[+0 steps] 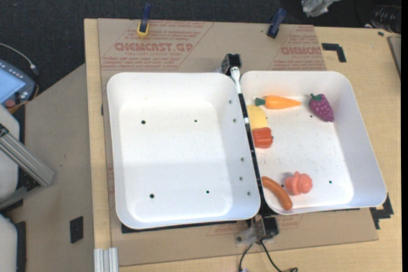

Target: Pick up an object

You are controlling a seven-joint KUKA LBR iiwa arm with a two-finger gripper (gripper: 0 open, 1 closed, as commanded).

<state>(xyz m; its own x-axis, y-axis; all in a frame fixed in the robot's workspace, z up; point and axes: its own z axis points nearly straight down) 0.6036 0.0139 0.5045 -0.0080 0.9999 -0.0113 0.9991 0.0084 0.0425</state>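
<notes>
You have 2 white bins side by side on a cardboard sheet (191, 41) printed "CHEMCAST GP" in red near its far edge. The left bin (121, 137) gives you a flat floor marked by 4 small dark dots. The right bin (357, 137) carries all the objects, and most of them crowd its left edge, so your widest free floor lies at its centre and along its right side.

The gripper (319, 0) hangs high above the far edge of the bench, well clear of both bins; whether it is open or shut you cannot tell.

A carrot (279, 102) lies near the far left corner. A sausage (278, 193) lies at the near left corner, just beside a pink toy (298, 183). Purple grapes (322, 107) sit toward the far right. A yellow piece (255, 116) and a red pepper (262, 137) hug the left wall.
</notes>
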